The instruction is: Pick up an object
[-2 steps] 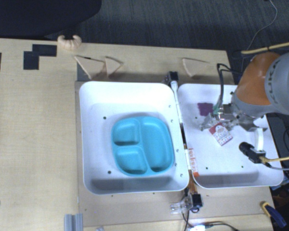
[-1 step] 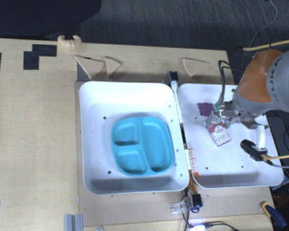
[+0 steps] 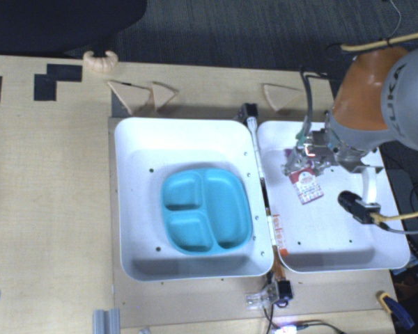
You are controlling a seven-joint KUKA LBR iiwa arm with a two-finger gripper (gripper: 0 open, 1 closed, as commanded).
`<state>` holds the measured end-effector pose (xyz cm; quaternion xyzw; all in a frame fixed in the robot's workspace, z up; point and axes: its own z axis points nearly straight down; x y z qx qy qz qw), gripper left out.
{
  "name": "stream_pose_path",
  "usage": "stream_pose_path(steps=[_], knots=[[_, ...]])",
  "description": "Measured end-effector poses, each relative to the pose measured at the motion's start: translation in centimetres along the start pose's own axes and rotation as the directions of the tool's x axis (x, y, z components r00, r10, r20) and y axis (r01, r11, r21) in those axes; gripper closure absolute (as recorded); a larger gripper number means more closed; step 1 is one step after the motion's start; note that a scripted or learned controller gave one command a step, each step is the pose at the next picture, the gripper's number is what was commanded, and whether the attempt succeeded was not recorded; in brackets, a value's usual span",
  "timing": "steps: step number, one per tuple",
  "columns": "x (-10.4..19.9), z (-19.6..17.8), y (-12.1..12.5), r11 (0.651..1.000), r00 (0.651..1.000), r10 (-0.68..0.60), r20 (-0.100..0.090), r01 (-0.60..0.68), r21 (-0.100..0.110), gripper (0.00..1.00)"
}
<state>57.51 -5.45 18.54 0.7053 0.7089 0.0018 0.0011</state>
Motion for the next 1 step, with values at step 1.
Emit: stream_pose_path(steps=[1], knots=[[5.61,-2.27,-2.26,1.0,1.0,0.0,0.0,0.0,0.002,1.0]])
